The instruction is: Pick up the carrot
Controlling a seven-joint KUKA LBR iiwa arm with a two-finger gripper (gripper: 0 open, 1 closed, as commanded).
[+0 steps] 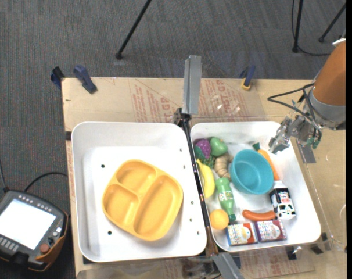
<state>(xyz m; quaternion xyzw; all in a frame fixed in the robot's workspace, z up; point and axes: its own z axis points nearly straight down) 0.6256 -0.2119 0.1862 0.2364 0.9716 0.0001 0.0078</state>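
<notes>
1. While the arm (pixel 333 80) reaches in from 3 o'clock, its gripper (pixel 293 133) hangs over the top-right corner of the right bin (pixel 312 214), at about 1 o'clock from the teal bowl (pixel 252 172).
2. Fingers: cannot tell if spread or pressed together, too small and cluttered; nothing visibly pinched between them.
3. Carrot (pixel 268 161) lies in the right bin, tucked against the bowl's 2 o'clock rim, green top pointing to 11 o'clock, partly hidden by the bowl. Gripper is near it, just up and to 2 o'clock, apart from it.
4. Rest of the right bin: purple grapes (pixel 203 149) and a green pear-like fruit (pixel 218 146) at 10 o'clock of the bowl; banana (pixel 207 179) along the left wall; green bottle (pixel 225 196) at 7 o'clock of the bowl; lemon (pixel 219 219) below the bottle.
5. Hot dog sausage (pixel 259 215) lies at 6 o'clock of the bowl; cow-print milk carton (pixel 283 204) just right of it; two small snack boxes (pixel 256 232) along the bottom wall.
6. Left bin (pixel 89 156) holds a yellow divided plate (pixel 142 199), flat, roughly centred.
7. Tablet-like pendant (pixel 24 230) sits on the floor at 8 o'clock of the bench.
</notes>
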